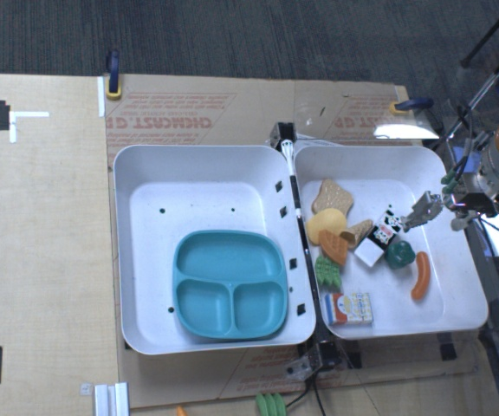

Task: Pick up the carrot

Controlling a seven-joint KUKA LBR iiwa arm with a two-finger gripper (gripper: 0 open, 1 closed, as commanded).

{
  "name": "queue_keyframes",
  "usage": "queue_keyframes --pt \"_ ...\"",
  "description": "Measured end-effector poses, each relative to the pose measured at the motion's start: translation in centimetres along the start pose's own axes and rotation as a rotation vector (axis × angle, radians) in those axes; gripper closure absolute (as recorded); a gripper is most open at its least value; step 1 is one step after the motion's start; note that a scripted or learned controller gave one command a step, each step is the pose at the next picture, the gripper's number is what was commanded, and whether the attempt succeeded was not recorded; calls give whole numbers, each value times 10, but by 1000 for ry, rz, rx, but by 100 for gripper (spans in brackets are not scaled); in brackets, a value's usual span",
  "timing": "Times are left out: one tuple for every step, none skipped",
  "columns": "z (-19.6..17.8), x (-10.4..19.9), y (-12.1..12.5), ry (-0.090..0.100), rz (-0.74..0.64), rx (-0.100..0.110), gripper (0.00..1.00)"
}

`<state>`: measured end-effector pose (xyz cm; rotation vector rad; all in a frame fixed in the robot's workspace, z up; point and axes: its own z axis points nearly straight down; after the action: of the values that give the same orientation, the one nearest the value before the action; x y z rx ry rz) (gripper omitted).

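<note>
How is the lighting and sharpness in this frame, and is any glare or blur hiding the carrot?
Camera view: even, soft light with faint shadows; a bright glare patch sits on the cardboard behind the right bin; the carrot is unobscured but slightly soft; the tool near the right edge looks blurred, fine detail lost.

The right bin (457,315) is crowded along its left half: bread slice (333,197), yellow round piece (325,225), green leafy piece (328,272) and small carton (349,308) sit close together, with a black-and-white block (387,226) and dark green ball (399,255) just beside them. The carrot (420,276) lies apart toward the right wall, bare bin floor around it except where the ball sits near its upper end. In the left bin (137,232) a teal divided plate (230,284) takes the lower middle; upper floor bare.
</note>
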<state>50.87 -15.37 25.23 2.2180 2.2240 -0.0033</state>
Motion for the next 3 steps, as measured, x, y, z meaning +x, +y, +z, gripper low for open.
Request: queue_keyframes --pt "86 46 20 1 31 1 0" --pt "161 62 -31 3 -15 1 0" --pt "61 124 41 0 97 1 0"
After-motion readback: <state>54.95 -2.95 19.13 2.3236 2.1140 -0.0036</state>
